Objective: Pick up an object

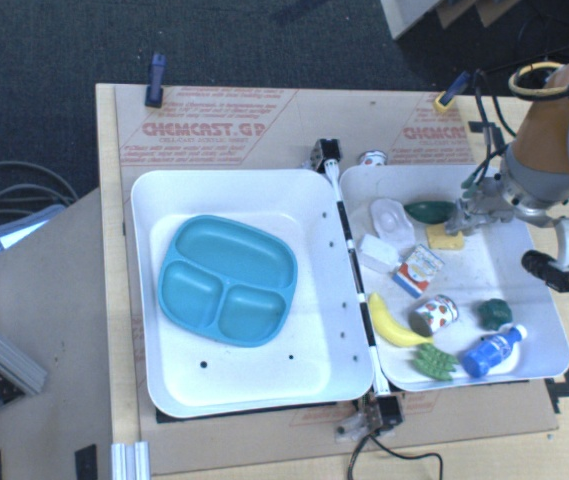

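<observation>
The approach step is in hand: the two-finger gripper (461, 218) hangs low over the right shallow white bin (554, 313), just above the small yellow block (446, 239) and beside the dark green oval piece (427, 211). Whether it is open or closed I cannot tell. The block, probably the target, lies near the bin's far side, its long axis seemingly left to right. Next comes a straight descent and a clean grasp

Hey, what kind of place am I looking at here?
Probably a robotics lab bench: a robot arm reaches over two white bins, one holding toy clutter like a banana, with loose cables nearby.
</observation>
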Controlling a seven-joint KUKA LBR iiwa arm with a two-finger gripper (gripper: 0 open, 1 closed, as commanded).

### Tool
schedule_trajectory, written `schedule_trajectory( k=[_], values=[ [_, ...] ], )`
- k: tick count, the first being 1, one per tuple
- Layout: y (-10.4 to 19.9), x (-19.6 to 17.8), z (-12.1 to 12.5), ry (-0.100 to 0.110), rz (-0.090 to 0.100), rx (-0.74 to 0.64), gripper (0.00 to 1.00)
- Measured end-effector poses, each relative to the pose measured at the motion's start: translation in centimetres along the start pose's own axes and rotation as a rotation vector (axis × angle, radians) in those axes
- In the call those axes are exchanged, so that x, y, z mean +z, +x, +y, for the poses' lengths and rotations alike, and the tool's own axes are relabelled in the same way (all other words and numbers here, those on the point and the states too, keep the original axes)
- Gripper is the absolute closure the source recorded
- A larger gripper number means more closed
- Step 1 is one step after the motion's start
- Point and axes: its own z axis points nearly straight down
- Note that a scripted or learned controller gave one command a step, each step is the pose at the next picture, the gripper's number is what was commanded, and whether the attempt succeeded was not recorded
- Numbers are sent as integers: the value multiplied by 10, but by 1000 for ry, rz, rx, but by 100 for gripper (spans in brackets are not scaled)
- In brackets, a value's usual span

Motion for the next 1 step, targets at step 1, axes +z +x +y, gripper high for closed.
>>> schedule_trajectory(
  k=[1],
  values=[
    [36,-5,-21,7,8,-1,100]
  ],
)
